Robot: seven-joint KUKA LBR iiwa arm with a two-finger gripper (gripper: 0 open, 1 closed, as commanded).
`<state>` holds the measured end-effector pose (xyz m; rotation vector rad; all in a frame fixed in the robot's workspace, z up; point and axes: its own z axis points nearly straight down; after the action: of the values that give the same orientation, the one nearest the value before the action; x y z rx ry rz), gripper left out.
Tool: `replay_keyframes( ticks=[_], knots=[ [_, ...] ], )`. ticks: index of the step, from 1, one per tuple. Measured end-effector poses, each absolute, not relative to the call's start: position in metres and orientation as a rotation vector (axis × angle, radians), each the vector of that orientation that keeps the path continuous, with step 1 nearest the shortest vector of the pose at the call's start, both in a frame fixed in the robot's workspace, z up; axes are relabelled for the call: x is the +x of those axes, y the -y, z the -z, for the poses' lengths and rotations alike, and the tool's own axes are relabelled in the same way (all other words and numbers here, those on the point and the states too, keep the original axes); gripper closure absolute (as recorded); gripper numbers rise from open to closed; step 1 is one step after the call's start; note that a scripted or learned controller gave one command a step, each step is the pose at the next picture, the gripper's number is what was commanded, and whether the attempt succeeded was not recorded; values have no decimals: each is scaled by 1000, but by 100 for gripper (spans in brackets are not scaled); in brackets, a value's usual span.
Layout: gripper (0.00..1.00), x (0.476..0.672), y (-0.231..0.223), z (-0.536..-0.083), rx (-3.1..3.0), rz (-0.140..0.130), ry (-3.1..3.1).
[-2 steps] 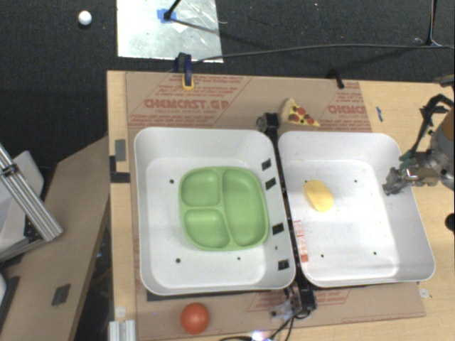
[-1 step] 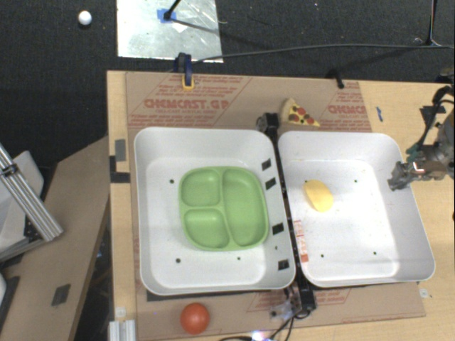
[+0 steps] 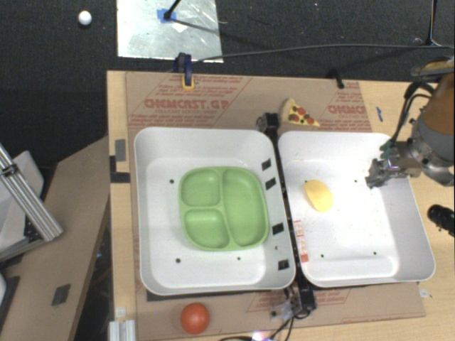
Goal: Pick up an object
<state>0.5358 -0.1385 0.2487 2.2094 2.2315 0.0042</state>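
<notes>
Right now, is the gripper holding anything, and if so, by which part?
Nothing is held. The gripper hangs over the right white bin, apart from the yellow oval object lying on the bin's floor, with nothing visible between its fingers.

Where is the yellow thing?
The yellow thing lies in the right bin, near its left wall, with the claw off to its right.

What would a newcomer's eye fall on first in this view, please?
Probably the green divided plate lying in the left bin, the brightest thing there. Next, the small yellow object in the right bin, with the arm's tool over that bin's right part.
</notes>
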Motion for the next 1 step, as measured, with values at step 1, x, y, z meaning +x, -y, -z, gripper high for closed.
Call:
replay_keyframes(
  ticks=[1],
  knots=[
    [100,538,83,-250,2209,-5,-2232]
  ],
)
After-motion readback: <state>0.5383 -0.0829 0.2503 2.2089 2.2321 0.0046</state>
